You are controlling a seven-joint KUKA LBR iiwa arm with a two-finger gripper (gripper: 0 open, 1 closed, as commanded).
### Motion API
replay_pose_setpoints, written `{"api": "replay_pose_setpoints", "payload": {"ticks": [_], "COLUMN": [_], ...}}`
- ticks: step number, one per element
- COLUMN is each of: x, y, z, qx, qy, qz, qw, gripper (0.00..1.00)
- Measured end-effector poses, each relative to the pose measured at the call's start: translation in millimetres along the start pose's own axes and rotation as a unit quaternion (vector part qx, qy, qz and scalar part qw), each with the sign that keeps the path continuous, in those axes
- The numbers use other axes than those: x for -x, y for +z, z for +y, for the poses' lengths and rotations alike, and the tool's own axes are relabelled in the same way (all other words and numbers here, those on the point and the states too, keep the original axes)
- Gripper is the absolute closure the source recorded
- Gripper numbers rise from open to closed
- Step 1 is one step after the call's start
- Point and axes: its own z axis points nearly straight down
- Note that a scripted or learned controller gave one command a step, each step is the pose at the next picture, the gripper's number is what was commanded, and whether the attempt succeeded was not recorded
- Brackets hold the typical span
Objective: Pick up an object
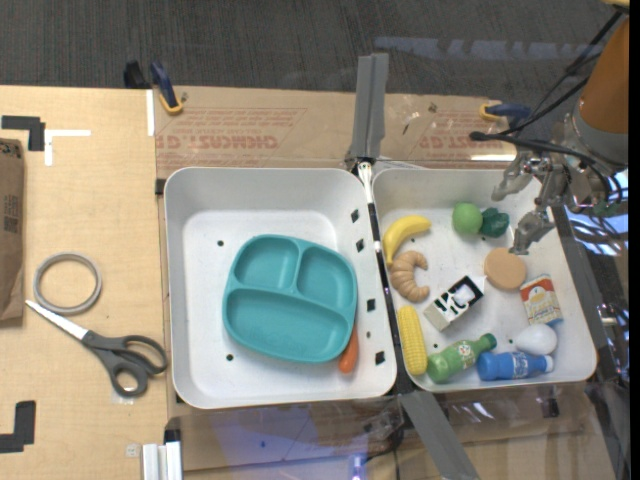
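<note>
The right bin [580, 298] holds several small items: a banana [405, 233], a croissant [410, 273], a corn cob [411, 336], a black-and-white box [455, 301], a tan round disc [505, 268], a green ball [466, 218] beside a dark green piece [495, 223], a red-and-white carton [541, 300], a green bottle [460, 356] and a blue bottle [513, 365]. My gripper [523, 208] hangs over the bin's far right part, just above the tan disc. It is open, with nothing between its fingers.
In the left bin [190, 268] lies a teal divided plate [290, 298] with an orange carrot [348, 353] at its lower right edge. Scissors [105, 348] and a tape ring [67, 281] rest on the bench to the left. A white egg-like piece [535, 340] sits near the carton.
</note>
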Motion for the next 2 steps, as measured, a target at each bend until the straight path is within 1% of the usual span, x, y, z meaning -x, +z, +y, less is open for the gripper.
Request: {"api": "replay_pose_setpoints", "payload": {"ticks": [1,2], "x": [41.7,43.6], "y": [128.3,117.4], "z": [4.4,5.1], "qx": [0.000,-0.001], "qy": [-0.005,-0.007], "qz": [-0.001,-0.004], "qw": [1.0000,1.0000], "gripper": [0.00,1.00]}}
